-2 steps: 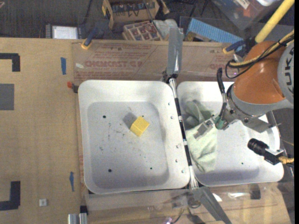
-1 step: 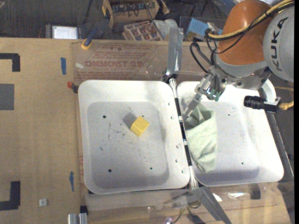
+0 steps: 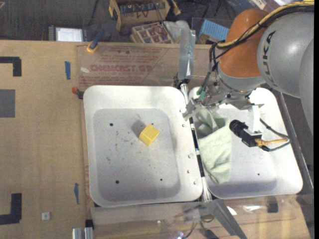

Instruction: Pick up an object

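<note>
Right bin (image 3: 284, 178): gripper (image 3: 205, 114) at pale green cloth (image 3: 217, 151), fingers hidden.

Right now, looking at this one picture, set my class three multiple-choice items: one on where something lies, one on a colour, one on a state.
1. Where does the yellow block lie?
A. In the left bin
B. In the right bin
C. On the wooden bench

2. What colour is the cloth?
A. Red
B. Pale green
C. Black

3. How does the cloth lie?
A. Folded into a neat square
B. Crumpled, by the wall between the bins
C. Spread flat over the block

Answers:
1. A: the block sits on the left bin's floor, near its middle.
2. B: the fabric is a light green.
3. B: it is bunched along the right bin's left side, below the gripper.
</note>
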`<state>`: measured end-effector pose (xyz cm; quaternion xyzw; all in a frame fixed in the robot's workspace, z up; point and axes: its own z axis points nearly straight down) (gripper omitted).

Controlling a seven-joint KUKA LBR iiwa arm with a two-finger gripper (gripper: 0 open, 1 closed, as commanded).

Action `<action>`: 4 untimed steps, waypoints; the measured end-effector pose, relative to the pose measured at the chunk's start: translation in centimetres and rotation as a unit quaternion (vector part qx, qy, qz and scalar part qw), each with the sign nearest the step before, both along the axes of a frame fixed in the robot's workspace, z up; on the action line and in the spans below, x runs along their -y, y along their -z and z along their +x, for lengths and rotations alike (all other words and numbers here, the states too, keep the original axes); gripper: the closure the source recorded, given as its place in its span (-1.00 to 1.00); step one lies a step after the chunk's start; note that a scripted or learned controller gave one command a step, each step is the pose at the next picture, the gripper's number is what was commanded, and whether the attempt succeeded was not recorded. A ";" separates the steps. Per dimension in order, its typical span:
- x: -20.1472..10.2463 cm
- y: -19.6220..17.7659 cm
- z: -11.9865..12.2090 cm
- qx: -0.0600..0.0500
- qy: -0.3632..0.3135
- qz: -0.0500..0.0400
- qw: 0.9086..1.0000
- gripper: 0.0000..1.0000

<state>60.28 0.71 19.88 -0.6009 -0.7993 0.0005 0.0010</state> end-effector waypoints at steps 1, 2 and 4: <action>-9.0 3.5 2.6 0.003 -0.025 0.000 1.000 -1.00; -12.7 10.8 -0.5 0.012 0.050 0.004 0.999 -1.00; -13.1 9.1 -0.1 0.012 0.171 0.014 0.985 1.00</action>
